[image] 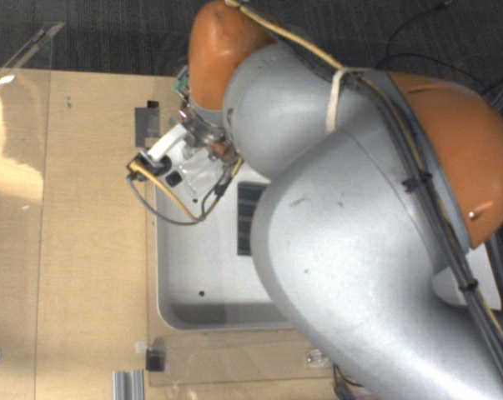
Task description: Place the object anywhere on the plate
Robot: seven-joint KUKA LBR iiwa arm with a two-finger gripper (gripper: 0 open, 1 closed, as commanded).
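The grey arm [351,223] is reaching across a white bin [209,298] on the counter [67,223], its gripper [187,167] hanging over the bin's upper left corner; whether its jaws are apart is impossible to tell.

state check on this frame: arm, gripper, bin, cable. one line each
arm: bent over the bin, covering most of it
gripper: above the bin's upper left corner; fingers too cluttered to read, nothing seen held
bin: white, lower left floor bare apart from a small dark speck
cable: hangs in a slack loop from the gripper, over the bin's left rim
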